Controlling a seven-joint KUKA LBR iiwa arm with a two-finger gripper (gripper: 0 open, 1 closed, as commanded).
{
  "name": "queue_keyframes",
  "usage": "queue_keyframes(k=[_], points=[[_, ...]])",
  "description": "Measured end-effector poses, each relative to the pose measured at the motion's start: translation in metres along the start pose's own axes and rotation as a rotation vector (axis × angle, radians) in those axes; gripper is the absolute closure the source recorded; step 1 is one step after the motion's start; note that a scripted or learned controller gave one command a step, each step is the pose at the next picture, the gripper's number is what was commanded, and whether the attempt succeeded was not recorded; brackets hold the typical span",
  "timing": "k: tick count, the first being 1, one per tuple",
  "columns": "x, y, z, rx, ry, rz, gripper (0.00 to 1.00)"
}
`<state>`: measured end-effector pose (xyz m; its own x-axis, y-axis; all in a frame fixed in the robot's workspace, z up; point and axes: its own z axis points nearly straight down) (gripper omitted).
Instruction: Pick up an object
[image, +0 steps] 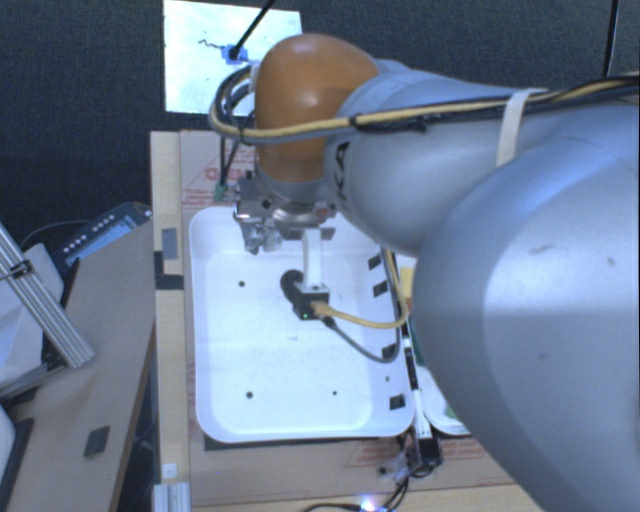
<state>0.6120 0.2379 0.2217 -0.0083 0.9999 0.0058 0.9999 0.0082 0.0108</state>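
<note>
Notably, your arm blankets the bench's right side, hiding whatever lies beneath. The left bin offers you no candidate on its visible floor. Your gripper hangs over its far end; open or closed, cannot tell. The object's place is undetermined, so weight, stiffness and hold point go unjudged.

A dark, finely textured wall fills the upper part of the frame. Against it at upper centre hangs a white rectangular sheet, brightly lit and almost washed out. Below, the pale wooden bench runs down the middle. At the left is a tan board surface with a ribbed silver aluminium bar lying at a slant, a small dark square patch and, at its upper edge, a dark handheld console with a blue-lit screen.
</note>
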Motion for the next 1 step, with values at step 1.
queue_keyframes(k=[1], points=[[-0.0064, 0.0208, 0.0737, 0.013, -0.007, 0.007, 1.00]])
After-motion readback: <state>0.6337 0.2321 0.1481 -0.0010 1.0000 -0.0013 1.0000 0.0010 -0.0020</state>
